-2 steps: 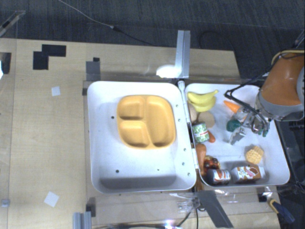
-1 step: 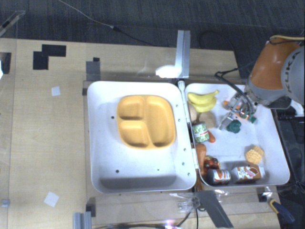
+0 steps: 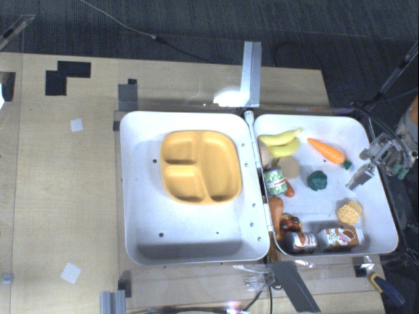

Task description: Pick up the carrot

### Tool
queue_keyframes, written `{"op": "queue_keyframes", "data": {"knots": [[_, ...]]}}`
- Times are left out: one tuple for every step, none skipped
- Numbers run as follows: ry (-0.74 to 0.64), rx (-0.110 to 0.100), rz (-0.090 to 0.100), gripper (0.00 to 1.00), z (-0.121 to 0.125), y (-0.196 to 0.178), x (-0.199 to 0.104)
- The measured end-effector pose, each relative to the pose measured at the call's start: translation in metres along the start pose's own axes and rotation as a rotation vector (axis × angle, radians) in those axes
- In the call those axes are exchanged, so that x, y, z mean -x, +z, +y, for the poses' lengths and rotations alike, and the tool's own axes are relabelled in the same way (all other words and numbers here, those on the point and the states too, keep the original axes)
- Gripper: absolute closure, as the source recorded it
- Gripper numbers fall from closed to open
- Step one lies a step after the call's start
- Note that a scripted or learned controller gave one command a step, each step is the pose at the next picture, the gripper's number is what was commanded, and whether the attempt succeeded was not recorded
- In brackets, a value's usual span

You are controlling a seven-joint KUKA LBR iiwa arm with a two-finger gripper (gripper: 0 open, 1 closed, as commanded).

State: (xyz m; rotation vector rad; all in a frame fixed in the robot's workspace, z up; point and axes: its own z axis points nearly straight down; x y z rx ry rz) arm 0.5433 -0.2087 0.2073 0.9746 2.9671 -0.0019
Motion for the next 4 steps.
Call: {"op": "queue_keyframes", "data": {"knots": [[-0.088, 0.002, 0.003, 0.00, 0.049, 0.119, 0.052], [0.030, 0.001, 0.008, 0.00, 0.107, 0.121, 0.050], [0.025, 0.006, -0.002, 1.00, 0.108, 0.107, 0.052], [0.073, 0.002, 0.005, 1.00, 0.121, 0.055, 0.040]]}}
